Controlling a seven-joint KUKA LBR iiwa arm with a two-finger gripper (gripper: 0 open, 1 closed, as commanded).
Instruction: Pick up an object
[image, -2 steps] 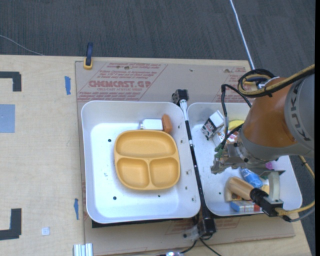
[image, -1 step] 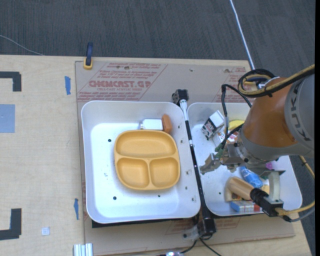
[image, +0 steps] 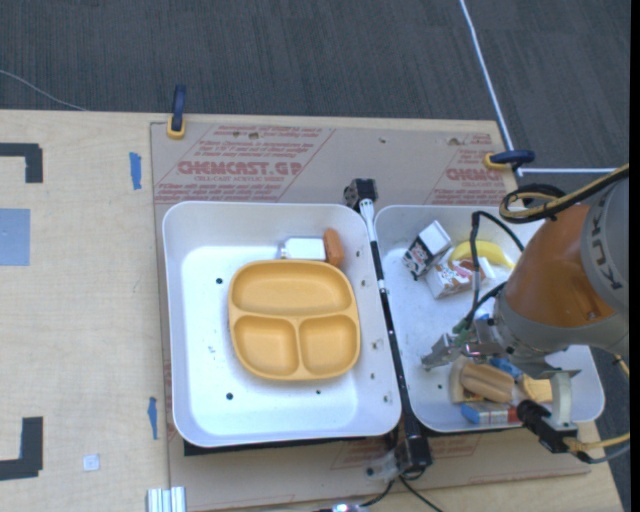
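Observation:
My gripper (image: 447, 352) hangs low over the front half of the right bin (image: 405, 330), below the arm's orange band (image: 560, 275). Just beside and under it lies a tan block-like object (image: 486, 381), with a red and blue marker (image: 492, 412) along the bin's front wall. I cannot tell whether the gripper touches either one. At the far end of this bin sit a small white and black box (image: 432, 241), a white and red packet (image: 452, 279) and a yellow banana (image: 493, 253).
The left bin (image: 190, 300) holds a yellow divided plate (image: 295, 320), with a white object (image: 301, 248) and a small orange-brown object (image: 333, 247) behind it. A black ridge (image: 385, 320) separates the bins. Cables (image: 530, 200) trail at the right.

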